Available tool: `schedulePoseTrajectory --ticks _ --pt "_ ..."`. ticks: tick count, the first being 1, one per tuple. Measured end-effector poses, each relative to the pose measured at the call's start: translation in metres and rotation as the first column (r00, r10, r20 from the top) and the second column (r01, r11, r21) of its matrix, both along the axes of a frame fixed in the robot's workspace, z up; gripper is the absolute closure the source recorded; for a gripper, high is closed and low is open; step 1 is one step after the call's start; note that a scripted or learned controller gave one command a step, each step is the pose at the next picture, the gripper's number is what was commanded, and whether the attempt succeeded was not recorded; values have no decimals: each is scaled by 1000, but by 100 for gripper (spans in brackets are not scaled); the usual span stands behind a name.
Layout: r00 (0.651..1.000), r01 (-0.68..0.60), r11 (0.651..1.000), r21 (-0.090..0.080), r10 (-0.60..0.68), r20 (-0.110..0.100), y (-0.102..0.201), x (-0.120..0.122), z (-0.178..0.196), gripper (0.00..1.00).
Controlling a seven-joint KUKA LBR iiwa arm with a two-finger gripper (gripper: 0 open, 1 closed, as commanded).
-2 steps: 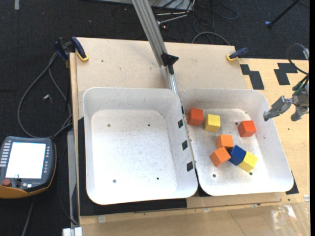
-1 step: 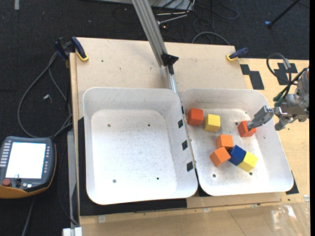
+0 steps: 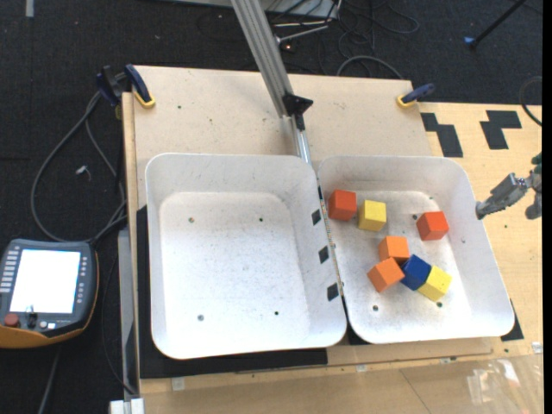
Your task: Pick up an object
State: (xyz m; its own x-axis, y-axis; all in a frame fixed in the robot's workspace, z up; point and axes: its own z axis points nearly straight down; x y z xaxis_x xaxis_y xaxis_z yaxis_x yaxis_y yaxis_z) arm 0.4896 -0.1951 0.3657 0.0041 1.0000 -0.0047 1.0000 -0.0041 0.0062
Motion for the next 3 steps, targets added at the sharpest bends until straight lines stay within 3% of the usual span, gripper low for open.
schedulePoseTrajectory --ticks 1,3 --pt "1000 -7 1000 2 7 -5 -29 73 -19 0" --pt "1000 -11 1000 5 11 -5 62 47 12 0"
